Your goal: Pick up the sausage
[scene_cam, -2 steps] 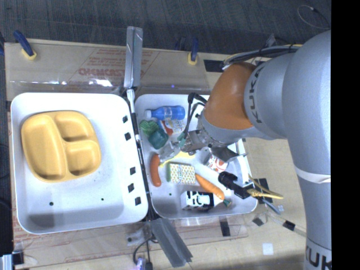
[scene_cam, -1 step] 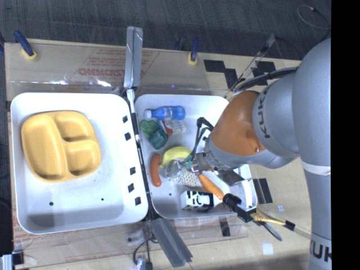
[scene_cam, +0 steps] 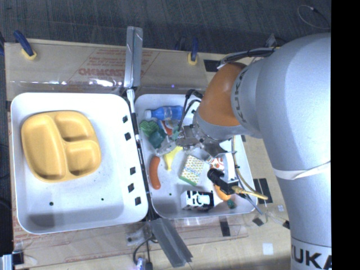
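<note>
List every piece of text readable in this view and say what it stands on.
"UKA": white letters, cut off by the frame, on the arm's base.
Red print on the cardboard behind the bins: too blurred to read.
Patterned box in the right bin: nothing legible.

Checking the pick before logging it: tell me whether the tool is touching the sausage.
Apart. The camera view shows the sausage lying alone on the right bin's white floor near its left wall, with bare floor between it and the tool up among the clutter.
</note>
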You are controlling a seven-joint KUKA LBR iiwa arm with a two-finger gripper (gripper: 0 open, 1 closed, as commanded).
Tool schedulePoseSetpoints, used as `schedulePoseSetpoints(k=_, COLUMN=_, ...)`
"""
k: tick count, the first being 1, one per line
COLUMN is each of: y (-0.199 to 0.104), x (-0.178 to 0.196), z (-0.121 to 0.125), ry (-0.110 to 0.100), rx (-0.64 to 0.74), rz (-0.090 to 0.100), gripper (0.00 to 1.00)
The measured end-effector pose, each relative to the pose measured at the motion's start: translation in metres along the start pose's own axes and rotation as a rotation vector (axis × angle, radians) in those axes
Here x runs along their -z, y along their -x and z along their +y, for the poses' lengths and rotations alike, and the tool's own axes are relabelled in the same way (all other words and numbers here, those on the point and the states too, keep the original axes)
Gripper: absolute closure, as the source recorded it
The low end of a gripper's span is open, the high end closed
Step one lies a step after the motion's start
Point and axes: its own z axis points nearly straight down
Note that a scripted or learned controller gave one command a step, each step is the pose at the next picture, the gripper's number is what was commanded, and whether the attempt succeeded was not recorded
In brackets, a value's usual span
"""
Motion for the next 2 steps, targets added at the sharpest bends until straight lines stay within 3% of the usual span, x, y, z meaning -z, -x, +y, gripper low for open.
schedulePoseSetpoints(k=1, y=-0.005, x=-0.009, z=-0.07, ry=-0.003, rx=-0.04, rz=0.001, gripper=0.0)
schedulePoseSetpoints(k=2, y=0.015, x=-0.009, z=-0.007, ry=-0.001, rx=-0.016, rz=0.001, gripper=0.0)
